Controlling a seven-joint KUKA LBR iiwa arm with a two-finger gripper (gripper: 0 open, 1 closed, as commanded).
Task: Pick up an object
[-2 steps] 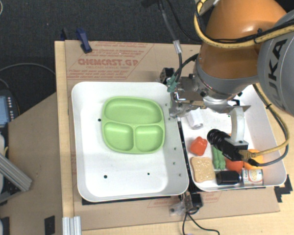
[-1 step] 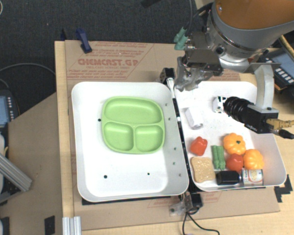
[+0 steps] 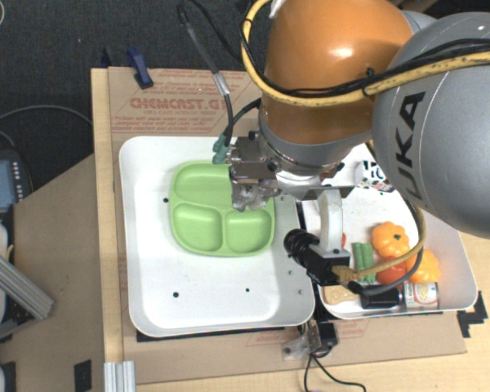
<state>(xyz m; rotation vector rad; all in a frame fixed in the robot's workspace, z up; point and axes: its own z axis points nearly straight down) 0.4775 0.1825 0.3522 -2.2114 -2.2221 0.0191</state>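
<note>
Brown board (image 3: pixel 171 96) under white bins (image 3: pixel 147 243), dark floor (image 3: pixel 49 47).

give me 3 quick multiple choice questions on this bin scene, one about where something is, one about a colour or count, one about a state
1. Where does the divided plate lie?
A. in the left bin
B. in the right bin
C. on the cardboard outside the bins

2. What colour is that plate?
A. blue
B. light green
C. red

3. How does the plate sit?
A. upside down
B. standing on edge
C. flat, compartments facing up

Answers:
1 A: the divided plate rests on the floor of the left bin, with the claw over its right edge.
2 B: it is light green against the white bin.
3 C: its three hollows show from above.
</note>
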